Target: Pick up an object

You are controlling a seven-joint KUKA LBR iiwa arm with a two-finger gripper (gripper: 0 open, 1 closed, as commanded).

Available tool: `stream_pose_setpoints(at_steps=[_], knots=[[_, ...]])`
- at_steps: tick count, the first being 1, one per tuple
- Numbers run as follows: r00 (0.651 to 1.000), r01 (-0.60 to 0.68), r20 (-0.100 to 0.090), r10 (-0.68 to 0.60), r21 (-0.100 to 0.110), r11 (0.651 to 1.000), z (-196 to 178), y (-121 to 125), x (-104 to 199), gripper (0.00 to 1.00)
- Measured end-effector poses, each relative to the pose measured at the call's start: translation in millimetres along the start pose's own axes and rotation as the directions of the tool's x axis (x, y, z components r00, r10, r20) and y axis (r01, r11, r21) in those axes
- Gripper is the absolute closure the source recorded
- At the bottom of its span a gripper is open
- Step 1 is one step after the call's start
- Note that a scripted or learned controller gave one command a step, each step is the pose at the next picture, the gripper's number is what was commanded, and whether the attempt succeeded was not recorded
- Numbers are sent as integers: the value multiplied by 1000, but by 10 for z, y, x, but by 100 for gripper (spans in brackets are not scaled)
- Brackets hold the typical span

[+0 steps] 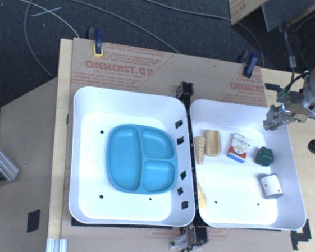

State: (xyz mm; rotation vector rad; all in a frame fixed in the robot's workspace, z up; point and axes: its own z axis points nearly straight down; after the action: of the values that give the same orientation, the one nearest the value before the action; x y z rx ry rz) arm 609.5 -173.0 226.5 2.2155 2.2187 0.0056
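In the right bin (283, 216) lie a tan roll (212, 142) with its long axis up-down in view, a small box (238, 147), a green lump (265, 156) and a white cylinder (272, 186) lying tilted. The left bin (82, 142) holds a blue tray (141, 158). The pincer (272, 121) hangs over the right bin's far edge, grasping nothing.

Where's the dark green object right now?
In the camera view, the dark green object lies in the right bin, near its right wall, between the small carton and the white cylinder.
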Motion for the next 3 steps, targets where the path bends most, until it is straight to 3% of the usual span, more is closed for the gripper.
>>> stream_pose_setpoints(at_steps=[1,3], knots=[[1000,3,-4,-3,10,1000,81,-83,555,100],[1000,3,-5,-3,10,1000,84,-477,1523,100]])
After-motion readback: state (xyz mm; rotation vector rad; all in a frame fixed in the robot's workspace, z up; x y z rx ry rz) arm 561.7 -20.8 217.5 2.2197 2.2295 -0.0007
